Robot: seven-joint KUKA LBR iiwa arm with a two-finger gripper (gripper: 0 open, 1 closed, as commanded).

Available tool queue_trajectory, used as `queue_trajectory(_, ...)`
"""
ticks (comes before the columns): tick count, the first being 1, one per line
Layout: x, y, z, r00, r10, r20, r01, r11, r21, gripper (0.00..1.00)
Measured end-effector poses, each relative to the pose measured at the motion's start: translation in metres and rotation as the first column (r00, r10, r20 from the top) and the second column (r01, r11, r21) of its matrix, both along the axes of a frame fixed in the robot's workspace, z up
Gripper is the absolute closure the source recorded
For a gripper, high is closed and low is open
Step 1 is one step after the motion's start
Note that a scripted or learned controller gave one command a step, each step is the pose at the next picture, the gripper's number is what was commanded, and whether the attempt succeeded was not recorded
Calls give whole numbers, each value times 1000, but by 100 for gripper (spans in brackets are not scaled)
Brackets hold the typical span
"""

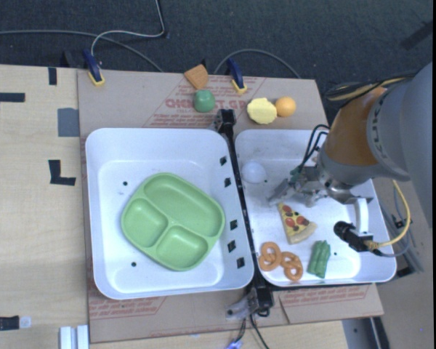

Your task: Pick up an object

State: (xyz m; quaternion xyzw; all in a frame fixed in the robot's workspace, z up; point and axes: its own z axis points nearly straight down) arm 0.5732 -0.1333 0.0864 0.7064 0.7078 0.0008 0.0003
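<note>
So we've got the arm (363, 133) reaching in from the right with its gripper (294, 184) down low in the right bin (349, 271), hovering just above the far end of the pizza slice (296, 222). Honestly we can't tell how the end effector is set from this angle; the wrist blocks most of it and what pokes out on the left is a grey blur. Nothing looks to be held, as far as we can see. The pizza slice lies flat in the middle of the right bin, pointy end toward the far side, with two pretzels (280, 260) just near-left of it and a green pickle-looking piece (319, 259) to the near right. There's also a pale ball (255, 171) up by the divider. We'd guess the slice is a light, stiff plastic toy, thin and flat, so it'll be fiddly: best bet is pinching across the narrow width at the crust end, since the smooth top could slip. The left bin (105, 151) has a green divided plate (173, 221) in it.
</note>
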Motion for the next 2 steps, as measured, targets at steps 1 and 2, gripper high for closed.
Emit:
queue_trajectory(1,-32,4,0,1000,-1,5,1,1000,-3,0)
queue_trajectory(2,-71,13,0,1000,-1,5,1,1000,-3,0)
